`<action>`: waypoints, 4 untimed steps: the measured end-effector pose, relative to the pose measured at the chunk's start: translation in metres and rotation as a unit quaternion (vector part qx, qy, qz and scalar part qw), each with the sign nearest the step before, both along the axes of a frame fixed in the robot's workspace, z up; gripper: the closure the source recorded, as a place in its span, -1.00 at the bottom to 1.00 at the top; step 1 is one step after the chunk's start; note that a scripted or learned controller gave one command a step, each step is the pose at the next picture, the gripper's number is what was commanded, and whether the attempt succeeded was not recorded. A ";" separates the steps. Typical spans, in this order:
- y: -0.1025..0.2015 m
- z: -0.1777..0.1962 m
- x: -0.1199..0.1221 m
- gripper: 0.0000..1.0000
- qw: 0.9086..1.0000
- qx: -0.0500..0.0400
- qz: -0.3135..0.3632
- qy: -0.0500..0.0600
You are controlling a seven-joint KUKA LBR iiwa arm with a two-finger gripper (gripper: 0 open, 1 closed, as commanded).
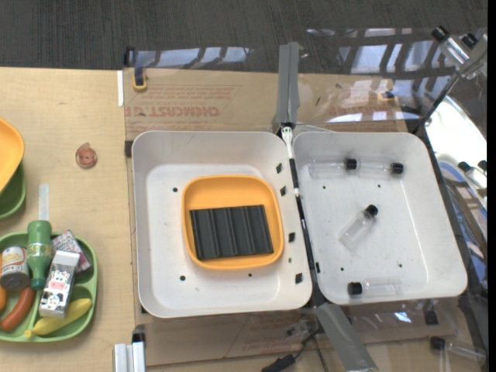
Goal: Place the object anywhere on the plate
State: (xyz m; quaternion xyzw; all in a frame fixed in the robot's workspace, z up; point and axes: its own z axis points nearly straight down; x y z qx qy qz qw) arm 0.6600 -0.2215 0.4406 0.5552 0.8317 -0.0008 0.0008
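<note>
Orange plate (232,191), ribbed dark insert, in left bin (155,231). Clear vials, black caps, in right bin (434,231): nearest vial (359,223) right of plate, long axis diagonal, cap up-right. End effector state: cannot tell. Placement pending.

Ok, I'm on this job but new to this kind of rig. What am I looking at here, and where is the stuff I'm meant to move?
This is one fixed camera above a bench, looking down at a slant. Two shallow white bins sit side by side. The left bin holds an orange plate with a dark ribbed slab lying on it. The right bin holds several clear tubes with black caps: two end to end near the far wall, one tilted in the middle and one near the front wall. Further left on the wooden bench, a green tray carries toy food and a small bottle. The arm would reach in from the right side.
</note>
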 end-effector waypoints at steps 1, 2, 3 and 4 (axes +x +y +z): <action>0.009 0.000 0.000 1.00 0.985 0.000 0.174 0.001; 0.006 -0.323 -0.090 1.00 0.924 0.001 0.383 0.000; 0.006 -0.323 -0.090 -1.00 0.924 0.001 0.383 0.000; -0.001 -0.134 -0.116 -1.00 0.875 0.000 0.484 -0.001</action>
